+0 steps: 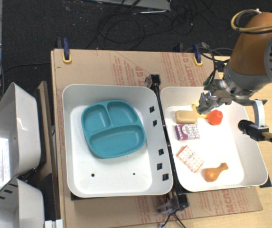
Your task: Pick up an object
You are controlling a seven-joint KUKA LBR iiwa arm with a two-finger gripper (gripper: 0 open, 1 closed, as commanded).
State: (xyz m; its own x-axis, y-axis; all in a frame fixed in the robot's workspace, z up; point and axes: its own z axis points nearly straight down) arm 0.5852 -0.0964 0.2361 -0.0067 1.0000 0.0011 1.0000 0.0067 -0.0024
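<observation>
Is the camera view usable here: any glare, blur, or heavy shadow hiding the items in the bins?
Camera view: lighting even, shadows soft. The white right bin is bright but not blown out; the teal plate in the left bin stays crisp. The orange arm looks slightly soft. The tool is dark and cluttered, so its detail is hard to read. The floor above the bench is dim.

2 white bins (79, 141), 1 teal tray (113, 128), 6 small items (189, 158) in rt bin.
</observation>
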